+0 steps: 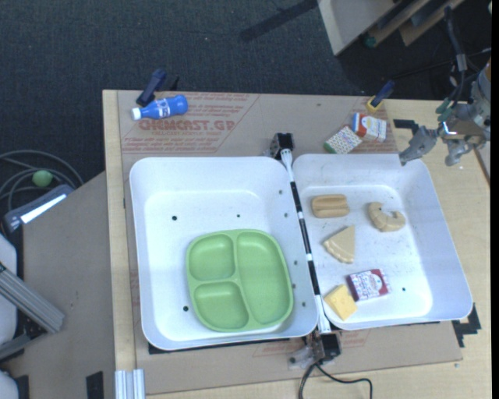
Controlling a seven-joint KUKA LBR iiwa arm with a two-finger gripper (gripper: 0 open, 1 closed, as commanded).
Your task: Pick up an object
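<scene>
We see the left bin w/ a green tray near its front edge. The right bin has food toys: bread roll by its back-left corner, red packet and cheese near the front edge. The gripper hangs over the back-right corner, fingers spread, holding nothing. We should come straight down on one toy, e.g. the roll, w/ room each side.

Dark carpet beyond and left of the worktop, which is tan with faded red lettering. Pale wood furniture at top, above the fingers. Grey cables and a green ball far left. Even light.
</scene>
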